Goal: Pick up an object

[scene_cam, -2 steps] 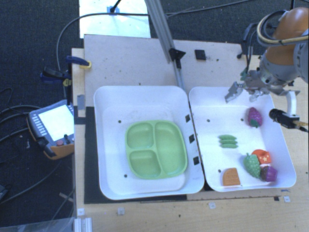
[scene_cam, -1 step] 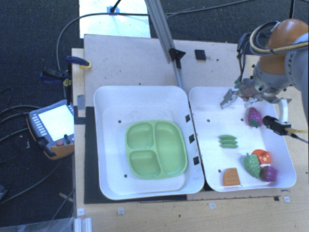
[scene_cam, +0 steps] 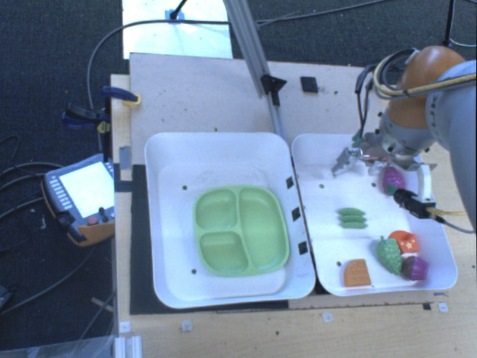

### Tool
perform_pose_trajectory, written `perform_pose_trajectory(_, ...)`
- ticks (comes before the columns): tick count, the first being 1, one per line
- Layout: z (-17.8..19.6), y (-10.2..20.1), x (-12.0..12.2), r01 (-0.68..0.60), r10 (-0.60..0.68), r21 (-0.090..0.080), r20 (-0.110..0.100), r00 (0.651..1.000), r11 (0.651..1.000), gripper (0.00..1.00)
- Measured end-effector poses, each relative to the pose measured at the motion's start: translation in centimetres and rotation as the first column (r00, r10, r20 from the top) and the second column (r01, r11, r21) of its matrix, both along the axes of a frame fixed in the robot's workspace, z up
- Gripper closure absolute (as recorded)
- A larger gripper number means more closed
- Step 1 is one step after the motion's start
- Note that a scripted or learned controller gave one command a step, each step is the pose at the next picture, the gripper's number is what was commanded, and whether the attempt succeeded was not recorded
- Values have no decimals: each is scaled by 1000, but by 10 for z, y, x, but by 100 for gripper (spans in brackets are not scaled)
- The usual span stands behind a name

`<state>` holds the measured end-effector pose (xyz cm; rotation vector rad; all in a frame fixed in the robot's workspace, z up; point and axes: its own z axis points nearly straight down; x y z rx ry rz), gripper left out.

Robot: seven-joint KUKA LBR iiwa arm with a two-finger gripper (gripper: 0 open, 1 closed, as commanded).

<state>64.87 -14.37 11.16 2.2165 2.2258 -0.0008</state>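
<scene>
My gripper [scene_cam: 355,162] hangs over the back of the right bin [scene_cam: 320,200], its two silver fingers spread apart and nothing between them. It is open. Just right of it lies a purple toy [scene_cam: 393,178], close to the wrist. A green pea pod [scene_cam: 352,217] lies in the middle of the bin, in front of the gripper. In the front right corner sit a red tomato [scene_cam: 403,240], a green bumpy toy [scene_cam: 388,255] and a purple piece [scene_cam: 414,268]. An orange block [scene_cam: 357,273] lies near the front wall.
The left bin [scene_cam: 171,200] holds a green divided plate [scene_cam: 241,230]. A slanted metal pole [scene_cam: 250,36] crosses the back of the bench. A black cable fitting [scene_cam: 414,201] hangs from the arm over the right bin.
</scene>
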Motion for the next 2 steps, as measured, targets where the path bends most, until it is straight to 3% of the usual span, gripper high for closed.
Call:
perform_pose_trajectory(1, -28, 0, 1, -1, 1, 0, 1, 1000, 1000, 0)
perform_pose_trajectory(2, -14, 0, 3, -3, 3, -2, 8, 1000, 1000, 100)
